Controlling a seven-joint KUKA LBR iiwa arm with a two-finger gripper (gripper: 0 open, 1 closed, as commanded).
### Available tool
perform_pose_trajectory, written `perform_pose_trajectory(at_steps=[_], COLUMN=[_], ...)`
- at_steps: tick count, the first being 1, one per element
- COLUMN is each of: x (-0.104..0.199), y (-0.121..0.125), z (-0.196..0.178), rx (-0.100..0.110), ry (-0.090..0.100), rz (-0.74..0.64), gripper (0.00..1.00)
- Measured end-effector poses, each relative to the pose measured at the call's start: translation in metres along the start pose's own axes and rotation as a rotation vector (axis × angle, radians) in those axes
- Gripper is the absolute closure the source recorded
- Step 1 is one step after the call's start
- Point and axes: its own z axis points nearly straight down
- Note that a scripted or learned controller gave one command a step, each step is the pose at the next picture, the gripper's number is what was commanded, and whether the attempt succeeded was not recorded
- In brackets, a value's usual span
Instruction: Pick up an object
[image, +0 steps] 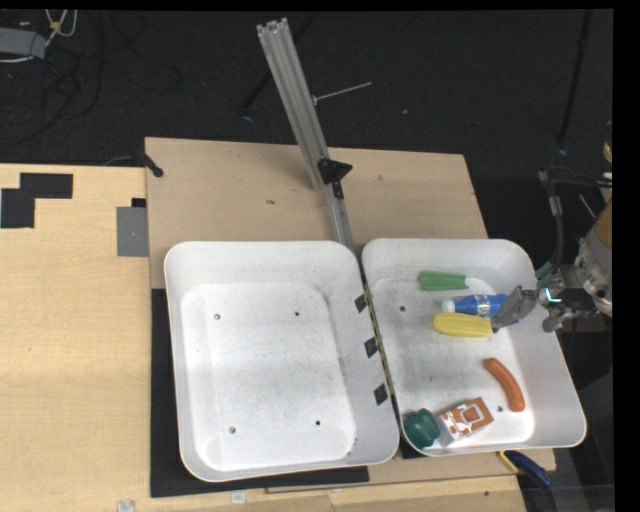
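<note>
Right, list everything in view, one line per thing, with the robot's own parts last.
left bin: 1, white, left half of the bench
right bin: 1, white, right of the left bin
green stick: 1, green, right bin, far side
blue bottle: 1, blue and white, below the green stick
corn cob: 1, yellow, beside the blue bottle
sausage: 1, orange-red, right bin, right side
packet: 1, orange and white, near edge
teal lump: 1, dark green, near corner
claw: 1, grey, at the right bin's right edge
</note>
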Motion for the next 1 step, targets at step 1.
perform_pose_trajectory(at_steps=[1], x=[-0.0004], y=[0.0006], z=[-0.0019], rx=[-0.004], ry=[-0.001], rz=[0.001], gripper=[0.00])
